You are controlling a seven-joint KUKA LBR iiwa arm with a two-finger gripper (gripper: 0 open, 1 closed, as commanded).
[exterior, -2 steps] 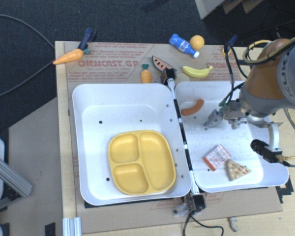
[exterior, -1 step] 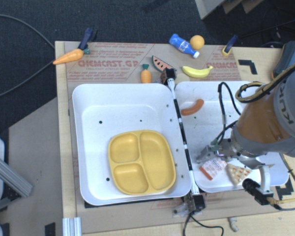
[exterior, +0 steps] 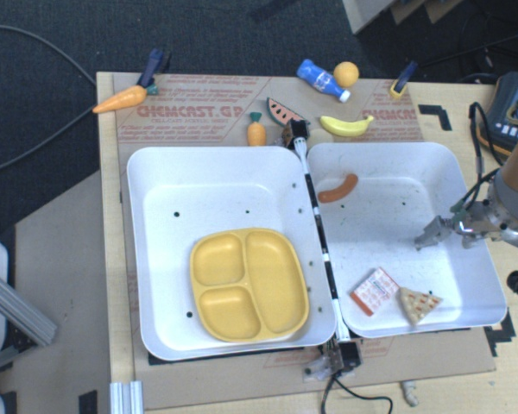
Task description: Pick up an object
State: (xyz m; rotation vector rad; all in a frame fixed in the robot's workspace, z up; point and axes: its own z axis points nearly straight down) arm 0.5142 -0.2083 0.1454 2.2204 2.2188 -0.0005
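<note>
End effector (exterior: 435, 234) poised right of sausage (exterior: 337, 188), fingers spread, nothing pinched (judged: staged for descent); packet (exterior: 375, 291) lies below.

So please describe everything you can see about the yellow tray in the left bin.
The yellow tray looks like smooth plastic, a rounded rectangle with three compartments: two smaller ones on the left side, one long one on the right. It lies flat and slightly turned on the floor of the left bin, toward its near edge. All compartments look bare.
</note>
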